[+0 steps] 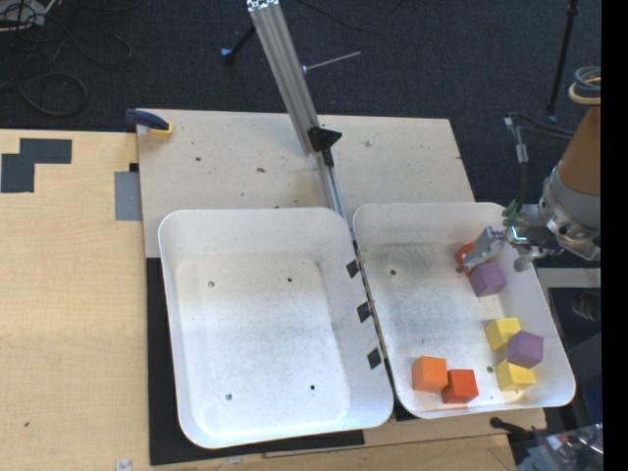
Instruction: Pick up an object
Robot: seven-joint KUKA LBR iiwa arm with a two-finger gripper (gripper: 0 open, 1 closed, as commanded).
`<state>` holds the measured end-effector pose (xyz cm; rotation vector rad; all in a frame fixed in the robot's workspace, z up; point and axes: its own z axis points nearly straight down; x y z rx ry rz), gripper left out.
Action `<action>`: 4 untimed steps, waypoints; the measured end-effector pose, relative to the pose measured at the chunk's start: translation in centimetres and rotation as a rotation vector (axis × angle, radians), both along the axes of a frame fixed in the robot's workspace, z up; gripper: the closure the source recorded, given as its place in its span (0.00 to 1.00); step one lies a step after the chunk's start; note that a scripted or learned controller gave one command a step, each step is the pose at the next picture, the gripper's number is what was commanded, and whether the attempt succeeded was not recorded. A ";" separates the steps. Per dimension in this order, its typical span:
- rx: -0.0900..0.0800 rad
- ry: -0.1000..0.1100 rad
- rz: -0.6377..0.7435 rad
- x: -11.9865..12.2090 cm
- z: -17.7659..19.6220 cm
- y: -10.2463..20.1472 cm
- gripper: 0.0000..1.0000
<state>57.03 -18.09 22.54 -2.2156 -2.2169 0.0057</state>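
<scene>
An aluminium extrusion post (291, 77) is rising at a slant from a black bracket (323, 138) on the counter (235, 155). A blue-and-yellow clamp (148, 121) is sitting at the counter's far left corner. Black cables (44, 77) are lying coiled on the dark carpet (432, 47) beyond the counter.

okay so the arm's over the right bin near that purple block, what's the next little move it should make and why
Probably a short drop straight down onto the purple block. The gripper sits at that block's upper left edge, and the block stands apart from the yellow, purple and orange blocks clustered at the right bin's near end, so nothing crowds it. Whether the fingers already straddle it is unclear.
</scene>
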 end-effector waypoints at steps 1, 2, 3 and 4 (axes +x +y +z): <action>-0.001 -0.005 0.000 0.1 0.2 0.0 0.00; 0.000 0.001 -0.002 -0.3 -4.6 0.8 0.00; 0.000 0.001 -0.002 -1.2 -9.3 0.8 0.00; -0.001 -0.007 -0.003 -1.1 -13.4 0.8 0.00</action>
